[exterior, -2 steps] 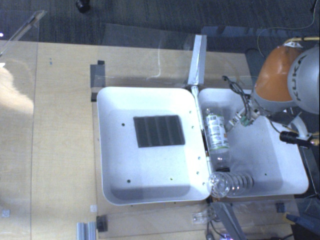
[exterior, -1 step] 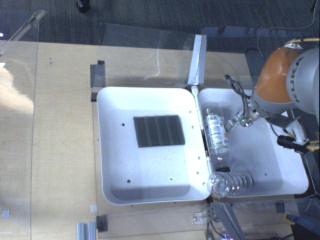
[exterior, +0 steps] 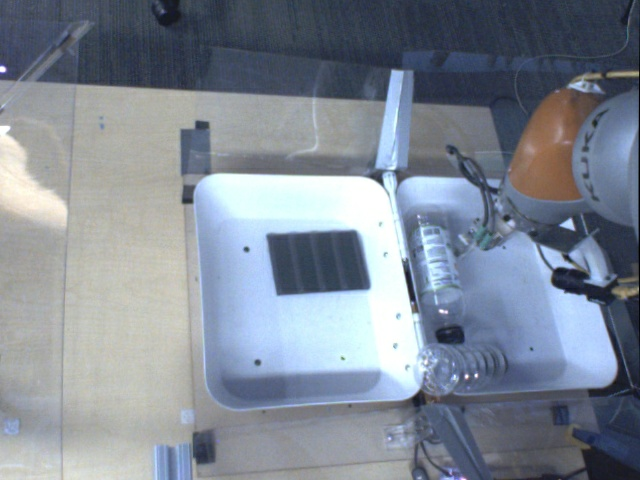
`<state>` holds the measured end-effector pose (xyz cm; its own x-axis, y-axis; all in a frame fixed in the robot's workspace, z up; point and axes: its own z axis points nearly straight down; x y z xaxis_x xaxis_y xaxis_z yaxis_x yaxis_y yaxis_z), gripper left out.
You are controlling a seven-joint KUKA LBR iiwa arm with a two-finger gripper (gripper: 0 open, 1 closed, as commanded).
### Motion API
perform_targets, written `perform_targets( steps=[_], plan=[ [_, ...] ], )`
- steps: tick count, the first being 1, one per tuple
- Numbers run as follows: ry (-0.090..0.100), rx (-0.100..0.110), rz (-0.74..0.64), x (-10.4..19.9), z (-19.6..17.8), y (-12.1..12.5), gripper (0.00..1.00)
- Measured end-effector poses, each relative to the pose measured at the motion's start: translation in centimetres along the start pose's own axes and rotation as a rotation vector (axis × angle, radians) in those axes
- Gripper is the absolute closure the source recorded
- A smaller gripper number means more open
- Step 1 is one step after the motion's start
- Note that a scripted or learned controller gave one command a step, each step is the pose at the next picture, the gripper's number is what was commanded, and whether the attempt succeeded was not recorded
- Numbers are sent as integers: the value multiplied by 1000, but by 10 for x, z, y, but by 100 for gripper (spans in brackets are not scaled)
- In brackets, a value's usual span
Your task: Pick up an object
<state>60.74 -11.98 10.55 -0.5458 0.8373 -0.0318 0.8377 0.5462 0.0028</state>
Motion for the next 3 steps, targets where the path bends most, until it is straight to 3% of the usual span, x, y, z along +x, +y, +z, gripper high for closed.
perform_targets(
  steps=[1, 2, 3],
  plan=[
    [-13, 3, 9, -8, -2, -6, 0],
    [-4, 9, 27, -17, 8, 10, 0],
    [24, -3, 166, -23, -51, -9, 0]
  ],
)
